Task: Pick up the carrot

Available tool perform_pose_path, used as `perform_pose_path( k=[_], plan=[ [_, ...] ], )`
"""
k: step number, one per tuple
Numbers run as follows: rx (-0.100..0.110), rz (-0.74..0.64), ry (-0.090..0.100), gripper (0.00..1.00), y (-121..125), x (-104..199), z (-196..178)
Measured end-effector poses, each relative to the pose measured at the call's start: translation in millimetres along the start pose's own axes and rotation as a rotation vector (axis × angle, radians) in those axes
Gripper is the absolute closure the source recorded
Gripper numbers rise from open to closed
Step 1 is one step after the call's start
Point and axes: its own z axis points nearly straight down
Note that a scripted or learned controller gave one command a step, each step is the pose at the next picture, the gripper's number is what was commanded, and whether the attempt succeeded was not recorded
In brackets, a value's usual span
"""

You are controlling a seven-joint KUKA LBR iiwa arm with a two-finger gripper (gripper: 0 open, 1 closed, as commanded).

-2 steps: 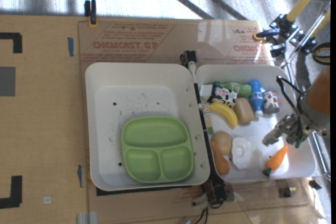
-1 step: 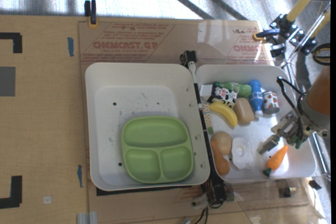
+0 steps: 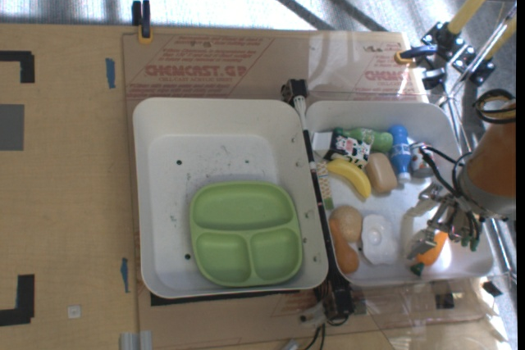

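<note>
Orange carrot point(image 3: 432, 249) pinched between the fingers of the hand point(image 3: 428, 246), right bin point(image 3: 480, 262).

A light brown bench point(image 3: 66, 201) carried two shallow white bins side by side, touching along one edge. The left bin point(image 3: 156, 176) and the right bin point(image 3: 472, 262) both rested on a cardboard sheet point(image 3: 205, 65) (printed with reddish lettering). Blue tape marks point(image 3: 110, 72) and black corner marks point(image 3: 20, 65) lay on the bench's left part.
</note>
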Motion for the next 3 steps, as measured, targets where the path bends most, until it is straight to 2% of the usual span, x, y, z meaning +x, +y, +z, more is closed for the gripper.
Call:
perform_pose_path(
  k=[1,2,3],
  plan=[
    [-0.002,-0.351,-0.011,0.0,-18,-10,1],
    [-0.004,-0.344,-0.033,1.0,-16,-15,-13],
    [-0.002,-0.008,-0.001,1.0,49,6,-73]
  ],
)
